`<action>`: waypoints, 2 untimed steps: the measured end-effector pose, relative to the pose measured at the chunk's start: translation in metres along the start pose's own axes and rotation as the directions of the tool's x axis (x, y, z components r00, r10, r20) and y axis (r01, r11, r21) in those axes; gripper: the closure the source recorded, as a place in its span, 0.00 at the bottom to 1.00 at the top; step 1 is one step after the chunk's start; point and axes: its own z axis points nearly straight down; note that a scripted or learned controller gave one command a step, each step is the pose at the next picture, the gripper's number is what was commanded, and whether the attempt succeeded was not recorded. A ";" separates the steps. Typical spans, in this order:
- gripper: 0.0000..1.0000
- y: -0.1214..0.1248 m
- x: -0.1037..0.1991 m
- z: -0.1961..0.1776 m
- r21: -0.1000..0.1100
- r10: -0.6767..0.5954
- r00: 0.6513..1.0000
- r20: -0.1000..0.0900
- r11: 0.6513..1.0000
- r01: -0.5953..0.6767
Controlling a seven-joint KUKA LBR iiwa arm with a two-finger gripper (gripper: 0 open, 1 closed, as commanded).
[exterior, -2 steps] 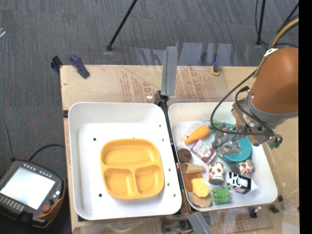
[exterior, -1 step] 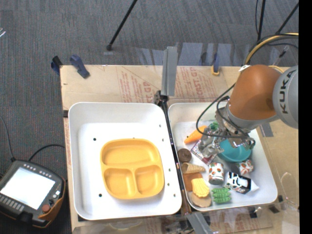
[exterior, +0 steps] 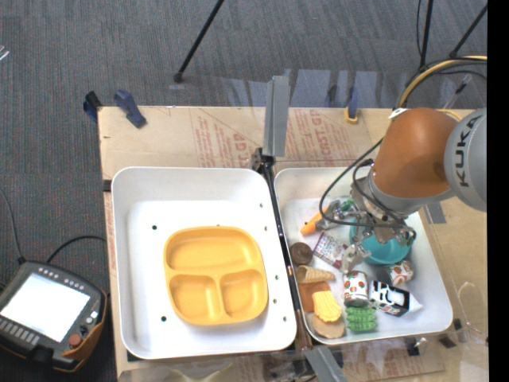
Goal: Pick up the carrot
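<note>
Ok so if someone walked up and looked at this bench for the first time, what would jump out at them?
Probably the yellow divided tray, alone in the left bin. Next, the arm's big orange band, hanging over the right bin, where small toy foods crowd together. The carrot lies at that bin's upper left, partly under the wrist.

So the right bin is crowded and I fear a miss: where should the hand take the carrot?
Probably at the carrot's exposed orange end, coming straight down with fingers across its width. It lies slanted by the right bin's left wall, its upper end under the arm.
</note>
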 end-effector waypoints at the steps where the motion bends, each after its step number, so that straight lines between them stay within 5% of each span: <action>1: 0.00 0.033 -0.033 0.013 -0.001 0.039 0.999 0.000 0.999 -0.039; 2: 0.00 0.033 -0.013 0.013 0.001 0.373 0.928 -0.003 0.928 -0.373</action>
